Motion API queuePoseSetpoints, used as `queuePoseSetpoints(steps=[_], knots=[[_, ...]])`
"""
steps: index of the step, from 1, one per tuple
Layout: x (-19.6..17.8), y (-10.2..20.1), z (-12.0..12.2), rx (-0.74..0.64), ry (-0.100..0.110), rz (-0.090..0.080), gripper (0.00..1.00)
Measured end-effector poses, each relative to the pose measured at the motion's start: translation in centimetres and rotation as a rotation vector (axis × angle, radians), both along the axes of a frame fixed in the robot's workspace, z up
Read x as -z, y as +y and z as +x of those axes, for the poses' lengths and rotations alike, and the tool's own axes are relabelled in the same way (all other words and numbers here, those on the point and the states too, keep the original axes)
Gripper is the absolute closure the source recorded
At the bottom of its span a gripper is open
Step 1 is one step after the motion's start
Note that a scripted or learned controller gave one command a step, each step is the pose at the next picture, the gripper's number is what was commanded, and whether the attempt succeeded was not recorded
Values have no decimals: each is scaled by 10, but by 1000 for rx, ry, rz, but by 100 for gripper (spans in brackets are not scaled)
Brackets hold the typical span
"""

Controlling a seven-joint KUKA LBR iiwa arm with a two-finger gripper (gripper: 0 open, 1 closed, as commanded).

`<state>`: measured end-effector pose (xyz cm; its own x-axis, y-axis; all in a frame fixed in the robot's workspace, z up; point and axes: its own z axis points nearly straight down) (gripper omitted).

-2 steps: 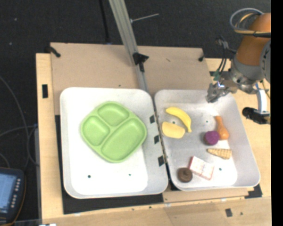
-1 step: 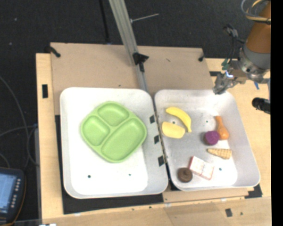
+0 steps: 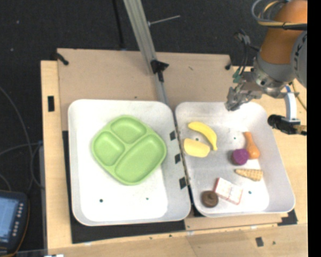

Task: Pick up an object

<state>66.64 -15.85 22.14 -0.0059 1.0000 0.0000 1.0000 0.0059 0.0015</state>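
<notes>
Nothing is picked yet. The gripper (image 3: 234, 103) hangs over the right bin's (image 3: 273, 197) far edge; whether it is parted or closed I cannot tell. Nearest below-left lies the banana (image 3: 204, 134), ungrasped; the whole pick remains.

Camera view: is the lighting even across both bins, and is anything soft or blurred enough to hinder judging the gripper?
Camera view: lighting is fairly even, the right bin slightly brighter than the left bin, with no harsh glare; shadows are faint. The whole frame is soft, and the gripper reads as a dark smear at the right bin's far rim. The banana and green plate stay legible.
</notes>
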Motion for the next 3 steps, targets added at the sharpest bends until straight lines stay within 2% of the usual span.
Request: queuePoseSetpoints(steps=[1,2,3], knots=[[-13,45,-14,-1,0,2,100],[-9,99,-37,-1,2,1,100],[-7,141,-49,0,1,1,100]])
